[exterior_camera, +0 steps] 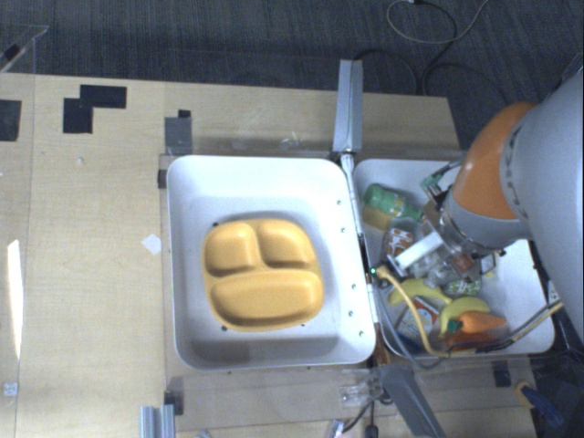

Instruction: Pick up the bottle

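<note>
Pale wood bench (82, 245) on dark carpet, two white bins side by side. Use the metal divider rail (348, 117) between them as your landmark.

Left of the rail: left bin (182, 245), holding just a yellow sectioned tray (263, 272). Lots of open room there.

Right of the rail: right bin (538, 327), crowded. The arm (529, 172) covers most of its far side, and the gripper (438, 254) is down among the clutter near bin centre. Can't tell whether it's open or closed.

The bottle (391, 203) lies on its side just right of the rail, near the bin's top corner, green label, apart from the gripper. Looks like light plastic: stiff enough, but smooth and round, so expect it to roll or slip. I'd pinch across the mid-body, jaws square to its long axis.

Watch the edges: rail and bin wall sit close on one side, a snack packet (401, 241) just below it, a banana (422, 290) and carrot (474, 322) further down. The clearest approach looks to be from straight above.
</note>
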Motion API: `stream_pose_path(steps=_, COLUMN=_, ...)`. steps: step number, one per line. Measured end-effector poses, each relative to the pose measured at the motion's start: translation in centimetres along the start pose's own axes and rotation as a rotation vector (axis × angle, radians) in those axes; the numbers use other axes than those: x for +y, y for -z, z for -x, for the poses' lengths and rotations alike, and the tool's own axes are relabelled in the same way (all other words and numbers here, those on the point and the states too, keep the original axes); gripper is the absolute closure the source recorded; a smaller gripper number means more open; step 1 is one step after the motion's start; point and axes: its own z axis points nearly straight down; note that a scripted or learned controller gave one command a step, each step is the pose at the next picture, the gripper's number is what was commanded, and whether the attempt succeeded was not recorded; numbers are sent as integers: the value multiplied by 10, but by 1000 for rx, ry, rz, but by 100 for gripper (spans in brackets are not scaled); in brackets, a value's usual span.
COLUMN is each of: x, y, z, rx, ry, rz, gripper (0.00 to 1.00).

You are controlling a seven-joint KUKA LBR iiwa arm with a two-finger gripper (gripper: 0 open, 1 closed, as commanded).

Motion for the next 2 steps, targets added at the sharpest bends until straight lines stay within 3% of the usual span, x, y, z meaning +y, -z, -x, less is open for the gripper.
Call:
stream_pose_path(steps=1, x=-26, y=0, z=-25, rx=0, ry=-251, rz=0, gripper=100)
stream_pose_path(steps=2, x=-27, y=10, z=-27, rx=2, ry=-244, rz=-1, gripper=100)
